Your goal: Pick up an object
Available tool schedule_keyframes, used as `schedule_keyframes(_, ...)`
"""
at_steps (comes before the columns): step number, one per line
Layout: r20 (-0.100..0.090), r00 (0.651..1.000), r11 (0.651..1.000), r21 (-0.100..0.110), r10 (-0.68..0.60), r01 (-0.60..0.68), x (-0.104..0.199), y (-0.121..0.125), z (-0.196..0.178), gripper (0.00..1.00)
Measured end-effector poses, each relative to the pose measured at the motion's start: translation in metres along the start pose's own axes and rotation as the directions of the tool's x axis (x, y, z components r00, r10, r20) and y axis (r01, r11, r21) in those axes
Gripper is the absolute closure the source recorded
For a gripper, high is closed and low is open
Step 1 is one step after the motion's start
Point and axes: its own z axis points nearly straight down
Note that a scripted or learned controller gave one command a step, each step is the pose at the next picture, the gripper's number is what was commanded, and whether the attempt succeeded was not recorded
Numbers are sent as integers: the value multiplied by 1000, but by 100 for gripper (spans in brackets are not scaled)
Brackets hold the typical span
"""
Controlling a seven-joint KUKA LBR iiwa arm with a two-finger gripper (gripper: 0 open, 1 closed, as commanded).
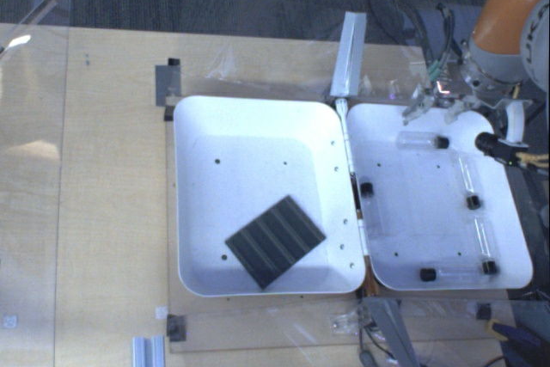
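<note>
- One dark ribbed pad [275, 241] lies flat and askew in the left bin [198, 125], toward its near side.
- Pad looks light, stiff, thin; the raised corner edges offer the best hold.
- Claw [438, 94] hangs over the right bin [516, 253], well apart from it; its state cannot be told.

2 white bins [198, 185], 1 dark ribbed pad [275, 241], and 1 robot arm [507, 21] are in view.

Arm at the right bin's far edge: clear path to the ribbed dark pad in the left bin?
Probably yes. The ribbed dark pad lies flat and alone in the left bin, open from above; only the low divider between the bins lies across the arm's path.
</note>
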Motion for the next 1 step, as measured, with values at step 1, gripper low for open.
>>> schedule_keyframes(1,1,998,998,-6,-68,68,47,-3,82,0)
